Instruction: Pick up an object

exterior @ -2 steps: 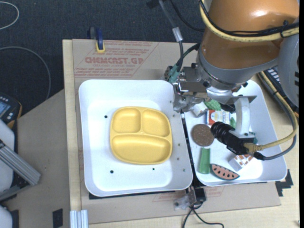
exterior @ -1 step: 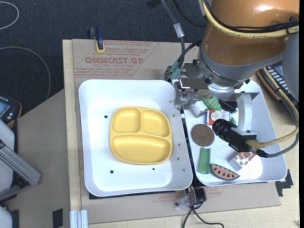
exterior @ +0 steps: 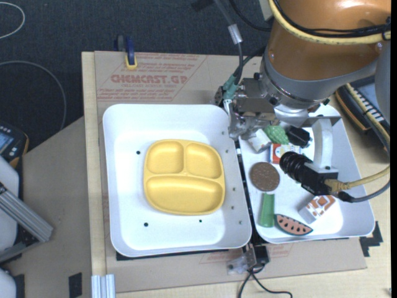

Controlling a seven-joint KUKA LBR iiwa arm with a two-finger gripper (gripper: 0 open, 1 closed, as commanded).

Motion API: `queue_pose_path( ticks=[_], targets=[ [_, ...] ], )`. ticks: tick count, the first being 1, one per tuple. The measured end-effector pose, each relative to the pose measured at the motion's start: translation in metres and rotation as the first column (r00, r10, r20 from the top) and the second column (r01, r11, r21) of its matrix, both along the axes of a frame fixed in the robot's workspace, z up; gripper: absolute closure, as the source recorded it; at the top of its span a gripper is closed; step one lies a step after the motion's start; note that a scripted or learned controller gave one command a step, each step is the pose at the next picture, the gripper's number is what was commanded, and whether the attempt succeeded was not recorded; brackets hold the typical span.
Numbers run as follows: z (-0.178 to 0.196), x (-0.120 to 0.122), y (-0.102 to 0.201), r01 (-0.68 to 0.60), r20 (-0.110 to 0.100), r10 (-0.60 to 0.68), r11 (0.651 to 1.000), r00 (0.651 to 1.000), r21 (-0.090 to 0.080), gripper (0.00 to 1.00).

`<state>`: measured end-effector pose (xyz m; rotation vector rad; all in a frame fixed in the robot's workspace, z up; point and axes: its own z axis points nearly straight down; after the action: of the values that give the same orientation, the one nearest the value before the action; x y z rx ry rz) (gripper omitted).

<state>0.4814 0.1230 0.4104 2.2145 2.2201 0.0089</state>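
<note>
Over the right bin (exterior: 356,219), the gripper (exterior: 245,126), its state impossible to tell, hangs near the crowded cookie (exterior: 265,176), green stick (exterior: 267,208) and watermelon slice (exterior: 293,225), risking a glancing, failed grab.

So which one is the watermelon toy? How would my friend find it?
Look at the right bin, the one crowded with small toys under the arm. Go to its front edge, nearest the camera, just past the upright green stick. The watermelon slice lies there: a flat red wedge with dark seeds and a green rind, the only red and green piece.
</note>
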Motion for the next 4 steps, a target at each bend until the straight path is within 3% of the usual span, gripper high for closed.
queue_pose_path(
  ticks=[2,3,4],
  targets=[
    [0.020,0.001,0.001,-0.001,0.005,0.001,1.000,1.000,0.000,1.00],
    [-0.103,-0.004,-0.069,0.012,-0.023,-0.012,1.000,1.000,-0.004,1.00],
    [0.070,-0.001,0.001,-0.006,0.012,0.005,1.000,1.000,0.008,1.00]
  ],
)
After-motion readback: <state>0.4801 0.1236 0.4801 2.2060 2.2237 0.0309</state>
